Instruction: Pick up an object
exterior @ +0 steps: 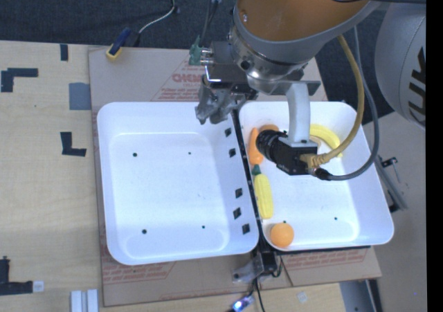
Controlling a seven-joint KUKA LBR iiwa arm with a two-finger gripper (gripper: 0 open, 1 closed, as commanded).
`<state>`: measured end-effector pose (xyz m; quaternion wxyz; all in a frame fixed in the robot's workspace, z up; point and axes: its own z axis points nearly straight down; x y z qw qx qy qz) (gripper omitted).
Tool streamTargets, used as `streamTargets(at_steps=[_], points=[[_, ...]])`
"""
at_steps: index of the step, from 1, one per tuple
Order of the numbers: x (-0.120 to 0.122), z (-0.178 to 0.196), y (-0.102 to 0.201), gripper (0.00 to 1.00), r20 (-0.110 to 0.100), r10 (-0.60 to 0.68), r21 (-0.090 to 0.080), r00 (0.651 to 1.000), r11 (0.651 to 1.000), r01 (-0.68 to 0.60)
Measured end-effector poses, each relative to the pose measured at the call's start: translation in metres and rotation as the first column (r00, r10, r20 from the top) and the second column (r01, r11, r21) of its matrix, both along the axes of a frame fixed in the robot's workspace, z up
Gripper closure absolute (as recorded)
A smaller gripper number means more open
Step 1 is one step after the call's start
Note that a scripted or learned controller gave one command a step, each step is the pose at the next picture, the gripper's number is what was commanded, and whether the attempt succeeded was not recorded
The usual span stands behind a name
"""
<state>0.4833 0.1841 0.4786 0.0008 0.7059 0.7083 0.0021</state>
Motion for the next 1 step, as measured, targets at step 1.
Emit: streamTargets(at_steps=[1], points=[[0.0129, 0.0570, 0.0529, 1.00, -0.003, 0.002, -0.001, 1.000, 1.000, -0.002]])
